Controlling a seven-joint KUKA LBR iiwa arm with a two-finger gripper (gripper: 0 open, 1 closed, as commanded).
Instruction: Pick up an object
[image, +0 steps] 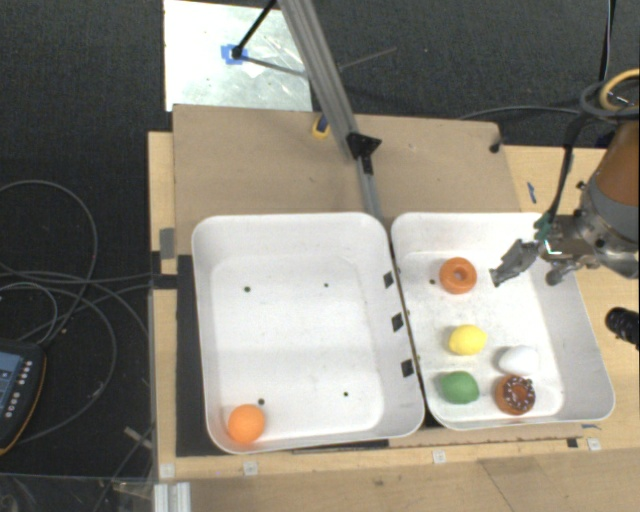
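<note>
From the overhead camera, the arm (615, 190) reached in over the right bin (590, 350). Its jaws, as the gripper (512, 264) showed them, stood apart with nothing between them. The orange ring (458, 275) lay in that bin just left of the jaws, the nearest thing to them; being round, it offered no long axis. Toward the camera from the ring sat a yellow ball (466, 340), a green ball (459, 387), a white piece (518, 359) and a brown donut (515, 394). An orange ball (245, 423) lay well apart from the ring, in the left bin (290, 250). The next move probably called for a short shift left and down onto the ring.
</note>
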